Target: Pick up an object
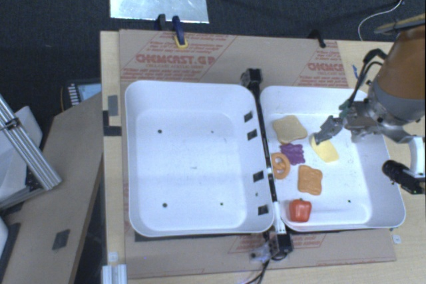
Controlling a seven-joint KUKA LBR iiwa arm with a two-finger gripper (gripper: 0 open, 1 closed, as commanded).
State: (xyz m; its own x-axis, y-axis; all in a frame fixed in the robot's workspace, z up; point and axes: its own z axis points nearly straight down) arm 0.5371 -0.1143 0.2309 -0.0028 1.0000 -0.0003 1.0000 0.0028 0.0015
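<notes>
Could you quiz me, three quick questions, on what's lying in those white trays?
1. Multiple choice: which bin holds the toy foods? A) left bin B) right bin C) both
2. True or false: the red pepper lies nearer the camera than the tan bread slice.
3. Fill in: the gripper is above the ______ piece.

Key
1. B: bread, purple piece, pretzel, orange piece, pepper and yellow piece all lie there.
2. True.
3. Yellow.
</notes>
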